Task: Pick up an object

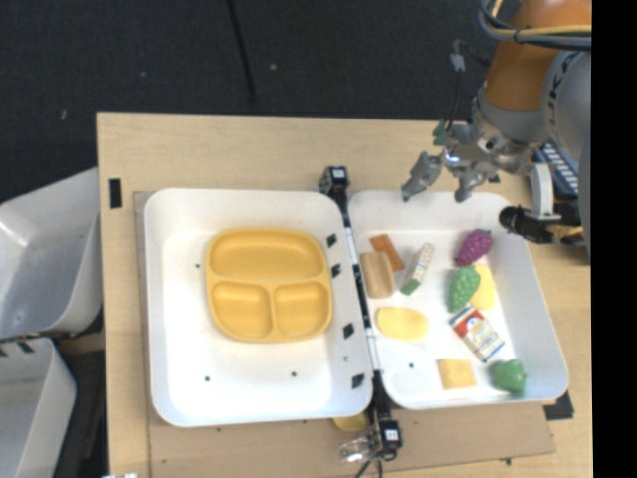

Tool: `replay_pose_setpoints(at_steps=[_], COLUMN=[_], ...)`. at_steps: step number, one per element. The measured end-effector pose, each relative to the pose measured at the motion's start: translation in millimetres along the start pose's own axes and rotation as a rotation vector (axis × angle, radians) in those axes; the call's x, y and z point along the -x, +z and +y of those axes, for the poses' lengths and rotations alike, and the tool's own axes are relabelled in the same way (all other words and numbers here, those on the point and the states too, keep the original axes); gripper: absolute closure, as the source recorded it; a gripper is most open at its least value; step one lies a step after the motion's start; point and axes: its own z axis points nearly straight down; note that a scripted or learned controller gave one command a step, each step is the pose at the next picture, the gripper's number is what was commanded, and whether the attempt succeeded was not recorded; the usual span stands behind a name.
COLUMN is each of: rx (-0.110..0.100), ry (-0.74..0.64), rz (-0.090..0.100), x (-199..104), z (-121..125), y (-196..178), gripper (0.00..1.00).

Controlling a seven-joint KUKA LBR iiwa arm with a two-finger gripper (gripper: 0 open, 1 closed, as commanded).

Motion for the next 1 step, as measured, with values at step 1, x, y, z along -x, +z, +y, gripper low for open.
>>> replay_pose_setpoints(at_steps=[1], rx=[-0.009], ry=[-0.006], rz=[0.001], x=[-68.0], z=[-72.7], y=[37.2], gripper=[0.00])
